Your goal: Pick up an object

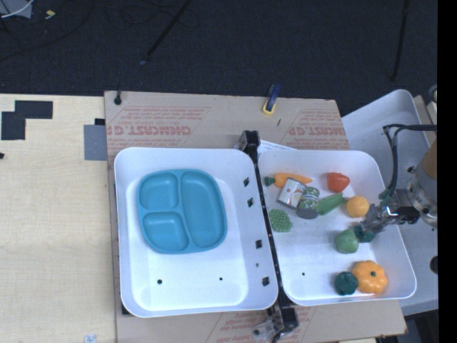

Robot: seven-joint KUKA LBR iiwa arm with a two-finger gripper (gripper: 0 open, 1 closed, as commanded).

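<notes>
The right bin (314, 291) holds several toy foods: a carrot (293, 179), a red pepper (338, 182), a small tin can (305, 199), a green cucumber (330, 204), a yellow-orange fruit (357, 206), a green knobbly piece (280, 221), a green round fruit (346, 241), a dark teal piece (345, 283) and an orange pumpkin (370, 276). My gripper (373, 226) reaches in over the bin's right side. It is low, just right of the green round fruit and below the yellow-orange fruit. Nothing is visibly held.
The left bin (143, 291) holds a blue three-compartment plate (182, 211). A black divider (260, 213) runs between the bins. Both bins rest on a cardboard sheet (178, 120), with a blue-and-yellow clip (270, 100) at its far edge.
</notes>
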